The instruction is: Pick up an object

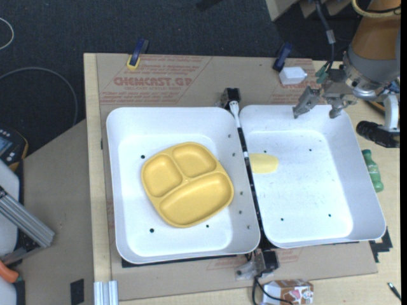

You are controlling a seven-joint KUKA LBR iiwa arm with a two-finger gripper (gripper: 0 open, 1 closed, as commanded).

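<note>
A yellow divided plate [186, 183] with three compartments lies in the left bin [124, 132]. A small pale yellow object [263, 163] rests in the right bin [318, 221], close to its left wall. My gripper [320, 105] hangs over the right bin's far rim, up and to the right of the pale yellow object. Its two dark fingers [303, 103] stand spread apart, open, with nothing between them.
A green marker [373, 170] lies on the bench just outside the right bin's right wall. A white block [292, 75] and a blue clamp [282, 57] sit behind the right bin. Another clamp [136, 54] is at the bench's far left edge.
</note>
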